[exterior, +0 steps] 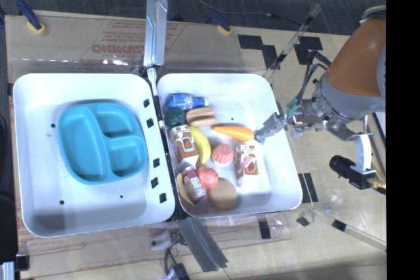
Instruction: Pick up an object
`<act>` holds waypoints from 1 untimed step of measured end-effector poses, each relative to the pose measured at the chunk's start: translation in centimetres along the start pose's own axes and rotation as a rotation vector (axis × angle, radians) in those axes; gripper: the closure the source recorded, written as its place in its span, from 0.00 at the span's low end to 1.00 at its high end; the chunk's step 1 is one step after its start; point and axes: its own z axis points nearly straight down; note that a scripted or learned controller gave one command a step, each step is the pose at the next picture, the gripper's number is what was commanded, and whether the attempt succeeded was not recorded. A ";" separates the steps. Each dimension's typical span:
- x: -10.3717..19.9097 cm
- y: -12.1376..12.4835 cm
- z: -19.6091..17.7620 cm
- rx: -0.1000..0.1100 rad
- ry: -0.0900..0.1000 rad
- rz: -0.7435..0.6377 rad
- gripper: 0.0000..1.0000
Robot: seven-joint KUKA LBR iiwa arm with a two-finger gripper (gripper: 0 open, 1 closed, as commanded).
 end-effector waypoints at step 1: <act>4.0 -0.7 13.6 -0.026 -0.011 -0.054 0.00</act>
